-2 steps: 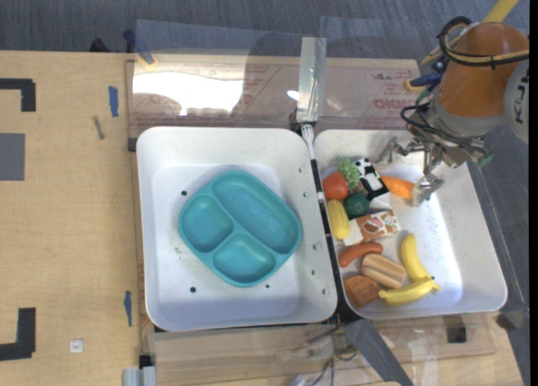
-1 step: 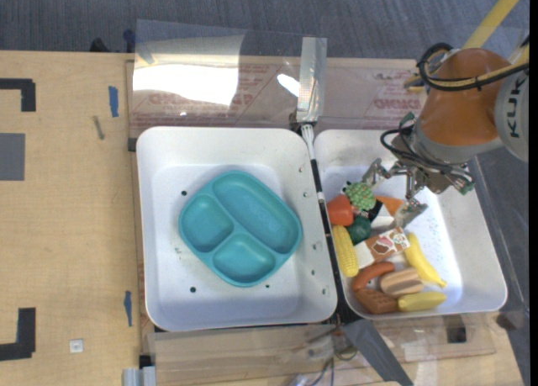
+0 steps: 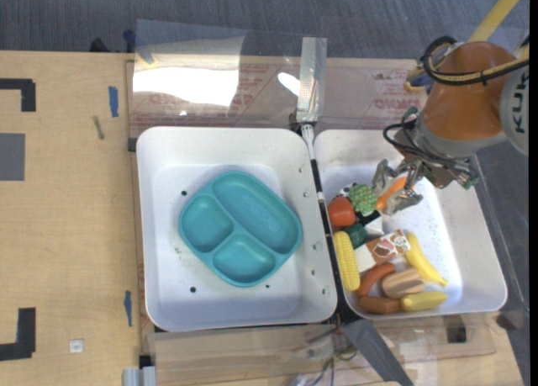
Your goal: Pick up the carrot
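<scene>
The carrot (image 3: 389, 197), orange with a leafy green top (image 3: 363, 198), is in the right bin (image 3: 471, 241) near its back left. My gripper (image 3: 398, 188) reaches down from the orange wrist band (image 3: 467, 90), and its metal fingers (image 3: 383, 177) are shut on the carrot's orange body. The green top sticks out to the left of the fingers. I cannot tell whether the carrot touches the bin floor.
Just left of the carrot lies a red vegetable (image 3: 340, 210). Nearer the front are a corn cob (image 3: 345, 260), a banana (image 3: 424, 260), sausages (image 3: 375, 277) and other toy foods. The left bin (image 3: 160, 166) holds a teal divided plate (image 3: 239, 226).
</scene>
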Robot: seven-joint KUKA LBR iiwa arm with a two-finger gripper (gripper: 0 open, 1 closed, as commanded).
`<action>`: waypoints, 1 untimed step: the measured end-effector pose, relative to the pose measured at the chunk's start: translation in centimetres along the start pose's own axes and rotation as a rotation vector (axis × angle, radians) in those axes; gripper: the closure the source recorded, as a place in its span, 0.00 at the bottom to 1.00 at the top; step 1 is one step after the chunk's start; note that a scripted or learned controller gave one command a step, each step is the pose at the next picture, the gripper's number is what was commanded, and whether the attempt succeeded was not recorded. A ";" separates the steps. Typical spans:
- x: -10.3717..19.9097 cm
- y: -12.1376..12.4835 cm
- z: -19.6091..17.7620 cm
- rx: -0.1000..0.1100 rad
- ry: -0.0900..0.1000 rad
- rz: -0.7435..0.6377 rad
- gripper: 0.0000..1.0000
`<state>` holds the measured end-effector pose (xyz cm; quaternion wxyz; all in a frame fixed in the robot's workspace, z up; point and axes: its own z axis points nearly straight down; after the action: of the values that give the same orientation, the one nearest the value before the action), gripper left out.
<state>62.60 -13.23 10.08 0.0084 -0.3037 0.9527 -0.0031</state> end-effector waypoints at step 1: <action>-5.3 5.8 -9.1 -0.003 -0.002 -0.049 1.00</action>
<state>63.37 -5.40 19.16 0.0089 -0.3268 0.9450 -0.0014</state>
